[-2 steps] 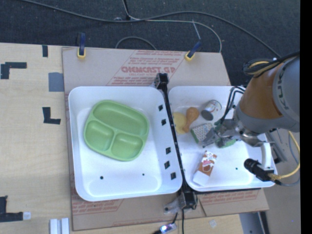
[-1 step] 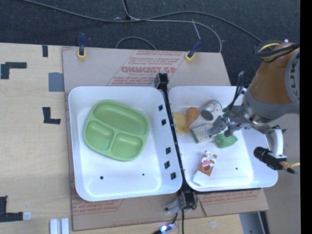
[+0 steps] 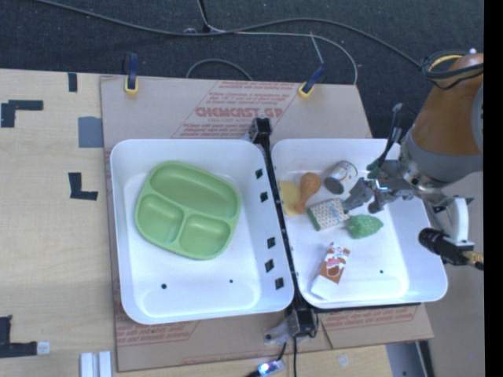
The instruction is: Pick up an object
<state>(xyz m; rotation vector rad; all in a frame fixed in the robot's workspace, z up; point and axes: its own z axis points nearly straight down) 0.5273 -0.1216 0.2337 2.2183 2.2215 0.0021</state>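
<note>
So the claw [image 3: 364,197] hangs low in the right bin [image 3: 416,289], can't tell its state, with the green lump [image 3: 364,226] just near of it, lying left-right.

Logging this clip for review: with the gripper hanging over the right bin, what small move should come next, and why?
Probably a short descent onto the green object. The gripper hovers just above it in the right bin, nothing is visibly between its fingers, and that object lies apart from the small box.
</note>
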